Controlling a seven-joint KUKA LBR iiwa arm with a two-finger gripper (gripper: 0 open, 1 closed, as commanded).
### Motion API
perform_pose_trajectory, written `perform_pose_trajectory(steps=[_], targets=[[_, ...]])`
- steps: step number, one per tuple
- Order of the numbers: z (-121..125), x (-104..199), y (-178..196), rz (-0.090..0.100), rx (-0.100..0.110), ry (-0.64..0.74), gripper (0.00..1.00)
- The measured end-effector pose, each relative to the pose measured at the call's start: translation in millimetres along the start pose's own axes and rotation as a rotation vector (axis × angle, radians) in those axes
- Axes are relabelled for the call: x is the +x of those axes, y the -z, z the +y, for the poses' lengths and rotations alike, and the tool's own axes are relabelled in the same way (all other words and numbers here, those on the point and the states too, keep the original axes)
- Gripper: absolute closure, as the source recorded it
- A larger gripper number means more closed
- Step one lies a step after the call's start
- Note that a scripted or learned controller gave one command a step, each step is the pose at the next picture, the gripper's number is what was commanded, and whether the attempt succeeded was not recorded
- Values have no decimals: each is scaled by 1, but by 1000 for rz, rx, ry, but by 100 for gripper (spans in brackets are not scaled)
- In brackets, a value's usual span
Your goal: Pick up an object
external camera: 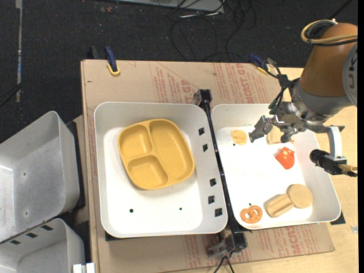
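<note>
My gripper [274,131] hangs over the back part of the right bin [318,214], and its two dark fingers are spread apart. A pale tan piece [276,137] lies just below the gap between them; I cannot tell whether they touch it. A small yellow lump [239,136] sits to the gripper's left. A red piece [285,157] lies just in front of it. Near the bin's front are a tan wooden cylinder [290,200] and an orange pretzel [251,213].
The left bin [114,220] holds a yellow divided plate [155,153]. A black divider with clips [213,158] runs between the bins. The grey and orange arm [327,61] reaches in from the upper right. White tubs [34,169] stand off the bench at left.
</note>
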State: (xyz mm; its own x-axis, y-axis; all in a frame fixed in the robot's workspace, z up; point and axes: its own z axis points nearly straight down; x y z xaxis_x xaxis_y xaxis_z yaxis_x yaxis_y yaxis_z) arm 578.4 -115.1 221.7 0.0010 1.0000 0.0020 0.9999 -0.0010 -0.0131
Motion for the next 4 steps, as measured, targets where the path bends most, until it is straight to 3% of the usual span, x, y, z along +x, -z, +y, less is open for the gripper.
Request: perform_pose_trajectory(steps=[1,4], targets=[[3,0,7,-2,-13,2,0],[6,10,-133,-1,-8,0,0]])
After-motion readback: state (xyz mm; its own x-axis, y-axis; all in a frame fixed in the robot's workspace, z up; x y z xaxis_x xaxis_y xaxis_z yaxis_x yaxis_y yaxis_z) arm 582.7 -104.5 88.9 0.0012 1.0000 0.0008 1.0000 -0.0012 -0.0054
